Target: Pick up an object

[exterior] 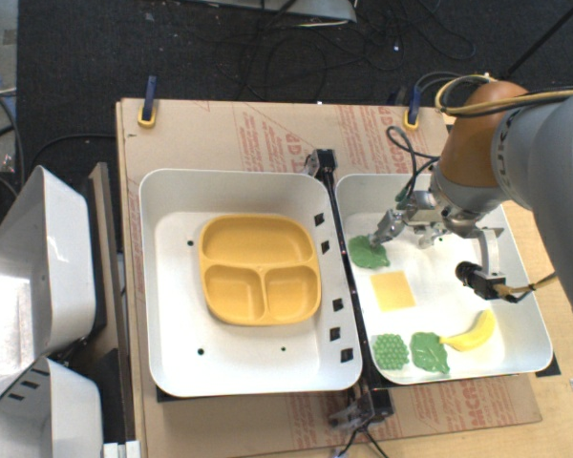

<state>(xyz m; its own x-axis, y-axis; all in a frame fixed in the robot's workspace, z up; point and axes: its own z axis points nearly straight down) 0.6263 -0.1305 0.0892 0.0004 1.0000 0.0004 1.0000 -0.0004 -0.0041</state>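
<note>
Right bin [530, 346], near edge: a round green piece with a bumpy surface [391, 350], a second, leafier green piece [429, 351] just beside it on its right, and a yellow banana [471, 333] lying at a slant just right of those two, close to the leafy one.

Right bin, middle: a flat yellow square, like a cheese slice [394, 290], lying apart from the other items.

Right bin, far left part: a flat green leaf-shaped piece [367, 253] lying on the bin floor near the divider between the bins. The gripper [390, 229] sits directly above and against its far right edge, reaching in from the grey arm [540, 151] with its orange band [473, 141]. Whether the fingers stand apart or together cannot be told, and the leaf piece cannot be seen clamped between them. A black cable fitting [477, 277] hangs below the wrist, over the bin's right part.

Left bin [172, 198]: a yellow plate with three compartments [261, 267] lying flat near the centre.

Under both bins: a brown board [229, 127] with two clamps at its far edge, one yellow [148, 113], one at the right [412, 113].
</note>
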